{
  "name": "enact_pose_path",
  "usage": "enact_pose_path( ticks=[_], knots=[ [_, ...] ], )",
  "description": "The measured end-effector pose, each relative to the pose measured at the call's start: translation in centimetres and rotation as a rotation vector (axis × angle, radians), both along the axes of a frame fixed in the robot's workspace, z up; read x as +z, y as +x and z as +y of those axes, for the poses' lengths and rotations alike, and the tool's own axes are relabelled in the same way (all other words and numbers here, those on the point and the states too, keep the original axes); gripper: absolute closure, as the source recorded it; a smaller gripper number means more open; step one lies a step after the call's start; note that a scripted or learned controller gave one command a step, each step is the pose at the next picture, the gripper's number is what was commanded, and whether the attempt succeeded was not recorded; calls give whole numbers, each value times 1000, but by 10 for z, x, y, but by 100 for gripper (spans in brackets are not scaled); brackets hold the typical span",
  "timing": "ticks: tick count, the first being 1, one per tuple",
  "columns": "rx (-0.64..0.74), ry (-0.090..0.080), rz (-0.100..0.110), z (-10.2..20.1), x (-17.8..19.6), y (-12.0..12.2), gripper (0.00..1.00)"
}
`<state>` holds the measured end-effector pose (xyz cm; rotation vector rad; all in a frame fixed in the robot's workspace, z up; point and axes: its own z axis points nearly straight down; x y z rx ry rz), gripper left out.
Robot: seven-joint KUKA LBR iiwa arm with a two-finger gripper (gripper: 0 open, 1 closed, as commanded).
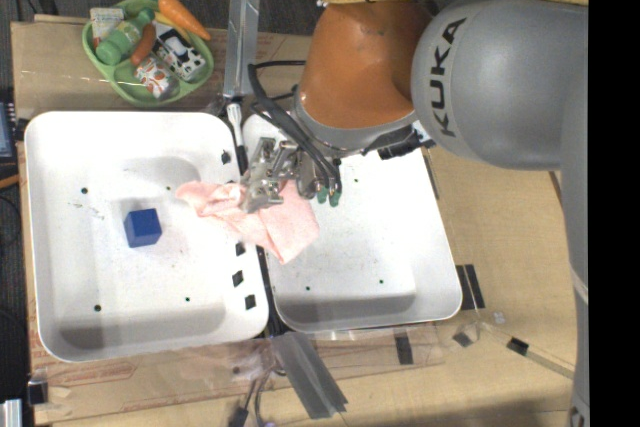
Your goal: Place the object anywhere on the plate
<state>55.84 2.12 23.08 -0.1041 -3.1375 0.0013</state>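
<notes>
The pink cloth (262, 218) lies draped over the shared edges of the left bin (60, 245) and right bin (400, 265), with the gripper (268, 183) low over its middle; whether it is clenched on the fabric I cannot tell. Judging from this, a lift could snag the cloth on the bin rims or leave it behind, and I cannot make out a plate to aim for.

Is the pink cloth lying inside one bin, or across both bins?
Across both. The pink cloth drapes over the shared rims, one end in the left bin, the other in the right bin.
</notes>
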Motion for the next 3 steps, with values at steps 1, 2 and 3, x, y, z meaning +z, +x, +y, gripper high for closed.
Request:
enact_pose_path(
  ticks=[1,2,3],
  knots=[
    [74,0,2,52,-2,-8,100],
    [75,0,0,97,0,-33,100],
    [74,0,0,97,0,-33,0]
  ],
)
